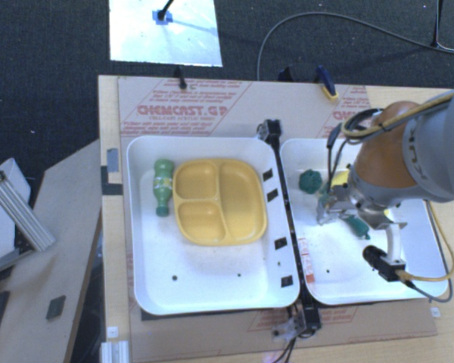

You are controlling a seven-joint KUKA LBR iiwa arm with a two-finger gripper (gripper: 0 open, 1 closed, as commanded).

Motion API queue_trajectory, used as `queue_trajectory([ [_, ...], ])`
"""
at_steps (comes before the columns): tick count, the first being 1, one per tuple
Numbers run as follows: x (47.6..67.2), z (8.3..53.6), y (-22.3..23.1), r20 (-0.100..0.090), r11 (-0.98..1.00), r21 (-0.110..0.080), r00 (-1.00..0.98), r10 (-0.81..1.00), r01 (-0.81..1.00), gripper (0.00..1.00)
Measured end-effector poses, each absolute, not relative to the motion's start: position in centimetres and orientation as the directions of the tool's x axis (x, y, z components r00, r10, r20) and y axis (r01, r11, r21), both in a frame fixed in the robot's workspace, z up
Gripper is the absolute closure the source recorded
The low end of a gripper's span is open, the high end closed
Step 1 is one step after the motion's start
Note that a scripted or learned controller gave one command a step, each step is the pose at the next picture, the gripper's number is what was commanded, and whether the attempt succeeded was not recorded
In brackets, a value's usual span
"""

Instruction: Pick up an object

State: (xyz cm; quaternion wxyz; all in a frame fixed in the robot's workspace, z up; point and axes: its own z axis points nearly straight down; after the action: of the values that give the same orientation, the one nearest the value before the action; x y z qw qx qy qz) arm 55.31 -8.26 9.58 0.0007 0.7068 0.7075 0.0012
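In the right bin [340, 267], my gripper [329, 211] is low over the floor, near the bin's left-centre. A dark green lumpy object [310, 181] lies just up and left of it, apart from it. A small yellow object [339, 178] peeks out beside the wrist. A teal piece [357, 225] lies right beside the gripper, under the arm's end, partly hidden. The grey arm with its orange band [382, 157] covers the upper right of this bin.
The left bin [212, 282] holds a yellow divided plate [218, 201] and a green bottle [163, 187] lying along the plate's left side. A black clipped divider [281, 210] runs between the bins. Cables [397, 271] trail over the right bin's lower right.
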Motion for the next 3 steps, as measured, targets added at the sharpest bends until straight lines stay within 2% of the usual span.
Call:
queue_trajectory([
  [1, 56.4, 14.5, -8.7, -0.001, 0.004, 0.006, -0.004, 1.0, 1.0, 1.0],
  [3, 56.9, 23.4, -9.5, -0.001, 0.004, 0.006, -0.004, 1.0, 1.0, 1.0],
])
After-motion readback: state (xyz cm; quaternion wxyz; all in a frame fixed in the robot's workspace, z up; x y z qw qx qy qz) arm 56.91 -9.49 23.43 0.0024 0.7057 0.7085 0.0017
